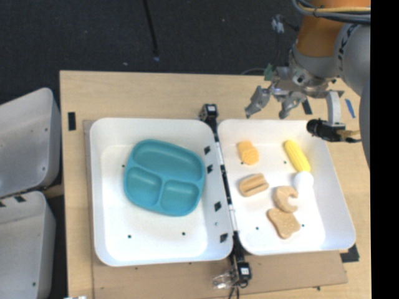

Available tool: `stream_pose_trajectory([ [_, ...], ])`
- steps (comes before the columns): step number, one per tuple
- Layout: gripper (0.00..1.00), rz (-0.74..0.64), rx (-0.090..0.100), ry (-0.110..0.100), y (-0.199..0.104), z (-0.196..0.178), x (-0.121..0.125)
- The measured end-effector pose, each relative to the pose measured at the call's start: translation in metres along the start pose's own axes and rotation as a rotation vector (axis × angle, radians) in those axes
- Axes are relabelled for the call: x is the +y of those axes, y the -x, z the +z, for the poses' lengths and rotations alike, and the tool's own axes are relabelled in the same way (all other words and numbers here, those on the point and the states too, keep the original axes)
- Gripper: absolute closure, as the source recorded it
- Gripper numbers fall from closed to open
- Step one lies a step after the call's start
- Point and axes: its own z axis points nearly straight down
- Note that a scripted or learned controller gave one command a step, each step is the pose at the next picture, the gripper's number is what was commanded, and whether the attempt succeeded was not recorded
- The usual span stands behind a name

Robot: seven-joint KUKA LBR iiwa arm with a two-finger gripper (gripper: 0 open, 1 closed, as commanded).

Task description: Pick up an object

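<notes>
Bench (75, 98): pale wood top, centre of frame, dark floor behind it across the upper frame; white chair-like panels (25, 142) at the left edge. Two shallow white bins side by side on the bench; left bin (106, 242) holds a teal divided plate (165, 177), lying flat near the bin's middle, three compartments showing; right bin (330, 223) holds the food items. Black clips (209, 111) along the seam between the bins, one at the top, one at the bottom.

Right bin contents: orange round piece (248, 152), upper left of bin; yellow corn cob (297, 155), upper right, slanted; white ball (303, 180) just below the cob, touching or nearly so; tan bread roll (253, 184), left of centre; tan curved piece (285, 197), right of the roll; tan toast-like slice (283, 223) just below it, lower centre.

Arm enters upper right, orange band at the top edge; gripper (272, 104) above the bin's far rim, fingers spread apart, nothing between them; well apart from all items, nearest the orange piece. Black fitting (324, 129) at the bin's upper right rim.
</notes>
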Motion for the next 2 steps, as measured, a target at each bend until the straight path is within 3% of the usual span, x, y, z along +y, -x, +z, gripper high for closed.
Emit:
stream_pose_trajectory([
  [1,0.00,-0.002,0.000,0.013,0.000,-0.008,0.002],
  [2,0.00,0.000,-0.002,0.009,-0.004,0.046,-0.007],
])
